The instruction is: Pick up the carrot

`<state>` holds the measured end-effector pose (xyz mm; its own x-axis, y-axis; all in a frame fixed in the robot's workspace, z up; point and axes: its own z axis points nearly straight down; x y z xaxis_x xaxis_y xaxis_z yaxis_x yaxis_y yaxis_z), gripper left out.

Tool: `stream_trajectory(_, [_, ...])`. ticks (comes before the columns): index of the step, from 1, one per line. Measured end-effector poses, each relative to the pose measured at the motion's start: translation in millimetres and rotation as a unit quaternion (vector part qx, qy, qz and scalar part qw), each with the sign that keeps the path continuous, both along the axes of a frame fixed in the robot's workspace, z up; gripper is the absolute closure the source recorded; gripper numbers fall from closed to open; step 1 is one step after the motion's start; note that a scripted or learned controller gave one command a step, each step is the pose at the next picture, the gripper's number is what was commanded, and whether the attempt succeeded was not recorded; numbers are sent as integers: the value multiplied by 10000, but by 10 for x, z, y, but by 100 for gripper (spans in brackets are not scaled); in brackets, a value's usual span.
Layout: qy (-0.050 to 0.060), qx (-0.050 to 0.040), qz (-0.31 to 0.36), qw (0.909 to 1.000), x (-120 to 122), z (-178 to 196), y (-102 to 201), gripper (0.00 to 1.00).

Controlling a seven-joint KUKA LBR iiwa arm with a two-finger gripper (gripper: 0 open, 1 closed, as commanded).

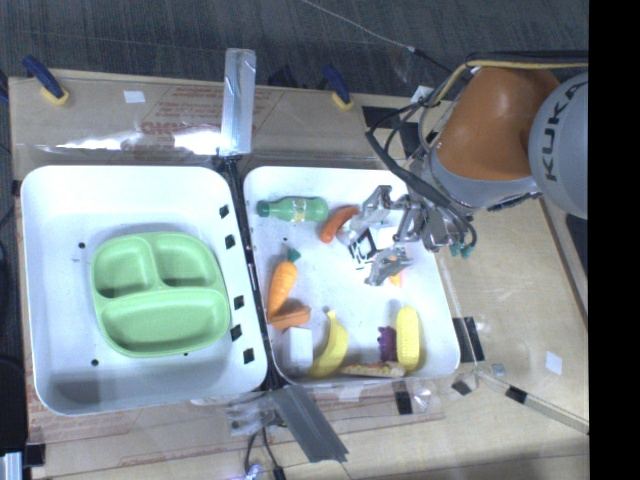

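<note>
One carrot (283,281) lies left of the hand (378,240), well apart; hand's fingers spread open, holding nothing.

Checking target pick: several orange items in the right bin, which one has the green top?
The carrot by the bin's left wall, its green leafy top pointing up-view. The orange piece near the hand and the one below the carrot lack green.
</note>
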<state>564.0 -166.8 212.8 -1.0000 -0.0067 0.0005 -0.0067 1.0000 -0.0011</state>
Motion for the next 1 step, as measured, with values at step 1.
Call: stream_trajectory(1, [-5,8,-446,9990,-102,-1214,508,0])
